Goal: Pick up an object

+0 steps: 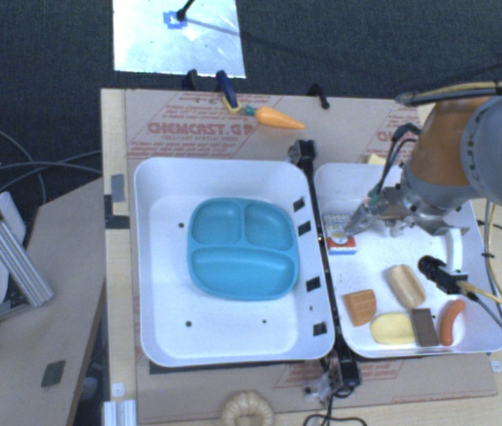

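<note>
- I read the arm [473, 162] as low over the right bin [350, 180], reaching in from the right, orange band uppermost, wrist angled down toward the bin's left wall.
- The left bin [158, 238] carries the blue divided plate [242, 247]; nothing there concerns this pick, so I'd keep clear of the divider between the bins.
- The gripper [350, 229] sits right at the small red-and-white packet [341, 244], hard against the left edge of the right bin. I take that packet as the target.
- Whether its tips are spread, closed, or already on the packet I cannot tell; they are too small and dark against the wrist hardware.
- To do this well I'd want the tips to straddle the packet's short sides, descend squarely, and close only once it lies between them. It looks flat, so a shallow approach may just skate over it.
- The wall is just beside it; I judge a risk of one tip catching the rim.
- The other items, a bun-like piece [405, 284], an orange wedge [360, 305], a yellow lump [392, 328] and a sausage [450, 321], lie well apart toward the near right.
</note>
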Controlling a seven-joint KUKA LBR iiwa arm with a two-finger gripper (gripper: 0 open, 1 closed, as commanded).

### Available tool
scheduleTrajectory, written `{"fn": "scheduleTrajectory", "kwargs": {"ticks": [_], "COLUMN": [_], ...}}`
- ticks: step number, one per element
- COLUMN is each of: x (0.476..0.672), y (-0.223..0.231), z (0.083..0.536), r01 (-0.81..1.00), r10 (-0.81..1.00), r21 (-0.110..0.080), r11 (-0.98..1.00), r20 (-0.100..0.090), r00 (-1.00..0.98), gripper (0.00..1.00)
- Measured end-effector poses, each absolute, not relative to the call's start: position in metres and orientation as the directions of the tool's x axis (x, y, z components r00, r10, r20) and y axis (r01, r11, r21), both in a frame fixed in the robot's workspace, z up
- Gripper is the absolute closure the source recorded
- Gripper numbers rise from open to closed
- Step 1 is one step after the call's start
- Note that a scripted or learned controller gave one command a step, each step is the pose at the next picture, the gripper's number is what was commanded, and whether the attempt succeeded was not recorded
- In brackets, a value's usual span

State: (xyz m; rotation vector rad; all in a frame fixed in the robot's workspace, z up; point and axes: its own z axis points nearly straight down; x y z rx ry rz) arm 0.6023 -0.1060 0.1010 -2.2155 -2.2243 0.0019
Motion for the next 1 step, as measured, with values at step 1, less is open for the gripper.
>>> {"fn": "scheduleTrajectory", "kwargs": {"ticks": [1], "x": [0.6048], "y": [-0.1059], "z": [0.0884], "r01": [1.000], "r10": [1.000], "r21": [0.003], "r11": [0.002], "r20": [0.002], "r00": [-0.002], "gripper": [0.00]}}
